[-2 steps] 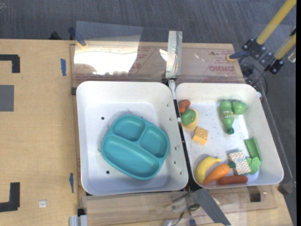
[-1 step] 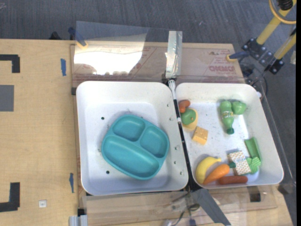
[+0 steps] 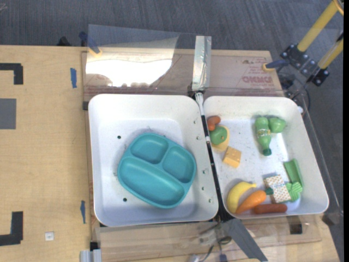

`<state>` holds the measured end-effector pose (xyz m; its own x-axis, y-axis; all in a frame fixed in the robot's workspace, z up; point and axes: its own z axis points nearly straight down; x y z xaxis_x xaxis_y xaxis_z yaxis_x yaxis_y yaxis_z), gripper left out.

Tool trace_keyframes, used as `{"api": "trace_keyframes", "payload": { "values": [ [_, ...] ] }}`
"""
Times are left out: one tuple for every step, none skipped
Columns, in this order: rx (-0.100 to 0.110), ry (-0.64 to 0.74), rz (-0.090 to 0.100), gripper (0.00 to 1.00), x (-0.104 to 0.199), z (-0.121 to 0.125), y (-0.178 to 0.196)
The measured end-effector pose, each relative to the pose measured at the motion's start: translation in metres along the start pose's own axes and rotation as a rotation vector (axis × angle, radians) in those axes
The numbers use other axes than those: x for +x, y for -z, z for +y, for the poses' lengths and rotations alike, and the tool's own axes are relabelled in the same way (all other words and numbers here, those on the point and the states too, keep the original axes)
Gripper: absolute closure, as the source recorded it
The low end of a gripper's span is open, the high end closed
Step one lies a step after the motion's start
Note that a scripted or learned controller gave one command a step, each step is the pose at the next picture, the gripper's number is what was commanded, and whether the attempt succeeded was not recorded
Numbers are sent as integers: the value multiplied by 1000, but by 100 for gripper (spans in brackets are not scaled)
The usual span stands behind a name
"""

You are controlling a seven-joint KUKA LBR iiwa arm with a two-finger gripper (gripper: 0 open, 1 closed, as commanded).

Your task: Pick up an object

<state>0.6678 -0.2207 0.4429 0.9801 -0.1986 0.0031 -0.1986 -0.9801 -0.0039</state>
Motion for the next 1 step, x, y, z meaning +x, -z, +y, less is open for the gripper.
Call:
{"api": "trace_keyframes", "payload": {
  "values": [
    [4,3,3,100,1,-4,11]
  ]
}}
